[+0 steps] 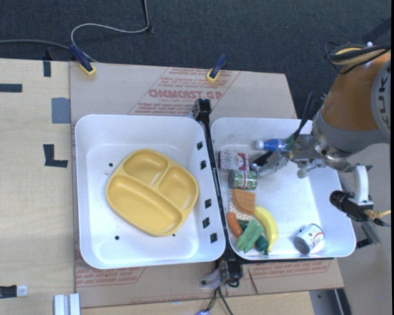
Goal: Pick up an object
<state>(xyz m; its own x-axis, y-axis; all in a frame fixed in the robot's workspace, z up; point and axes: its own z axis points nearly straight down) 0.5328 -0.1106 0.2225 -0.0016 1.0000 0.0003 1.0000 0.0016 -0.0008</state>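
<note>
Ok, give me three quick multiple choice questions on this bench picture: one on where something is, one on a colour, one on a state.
1. Where does the divided plate lie?
A. in the left bin
B. in the right bin
C. on the cardboard

2. What colour is that plate?
A. red
B. yellow
C. blue

3. How does the can near the right bin's front corner rest?
A. stacked on the banana
B. held between the tool's fingers
C. on the bin floor, apart from the other items

Answers:
1 A, it fills the middle of the left bin.
2 B, it is plainly yellow.
3 C, it sits alone, clear of the banana and the tool.
</note>
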